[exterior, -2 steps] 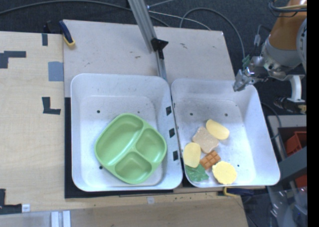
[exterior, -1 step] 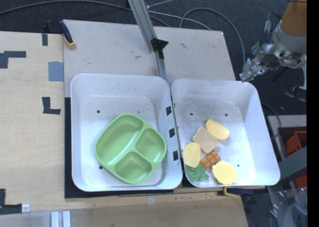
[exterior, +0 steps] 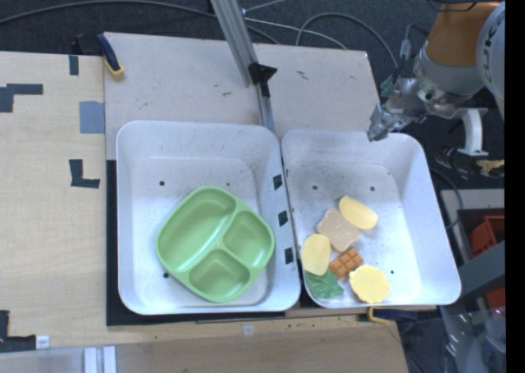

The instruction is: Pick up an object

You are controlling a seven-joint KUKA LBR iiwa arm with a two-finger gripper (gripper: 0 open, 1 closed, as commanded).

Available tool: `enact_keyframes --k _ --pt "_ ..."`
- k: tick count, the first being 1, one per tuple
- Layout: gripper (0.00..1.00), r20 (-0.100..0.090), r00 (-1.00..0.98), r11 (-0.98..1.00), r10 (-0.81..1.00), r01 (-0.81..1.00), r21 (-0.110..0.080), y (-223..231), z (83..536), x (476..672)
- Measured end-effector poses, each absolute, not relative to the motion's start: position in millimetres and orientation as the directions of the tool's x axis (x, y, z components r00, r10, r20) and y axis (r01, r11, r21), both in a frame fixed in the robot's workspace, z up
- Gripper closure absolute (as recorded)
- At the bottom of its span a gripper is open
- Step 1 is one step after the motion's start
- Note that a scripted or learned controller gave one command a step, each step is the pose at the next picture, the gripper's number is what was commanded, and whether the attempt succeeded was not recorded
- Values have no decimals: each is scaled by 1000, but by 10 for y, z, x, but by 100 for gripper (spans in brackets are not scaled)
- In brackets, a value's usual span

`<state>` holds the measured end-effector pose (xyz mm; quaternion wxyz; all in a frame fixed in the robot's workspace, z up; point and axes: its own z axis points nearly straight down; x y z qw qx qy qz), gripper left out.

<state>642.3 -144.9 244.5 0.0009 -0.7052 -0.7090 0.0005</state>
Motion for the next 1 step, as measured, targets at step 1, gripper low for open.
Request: enact_keyframes --k 1 --pt "100 2 -7 7 1000 1000 -2 -836 2426 6382"
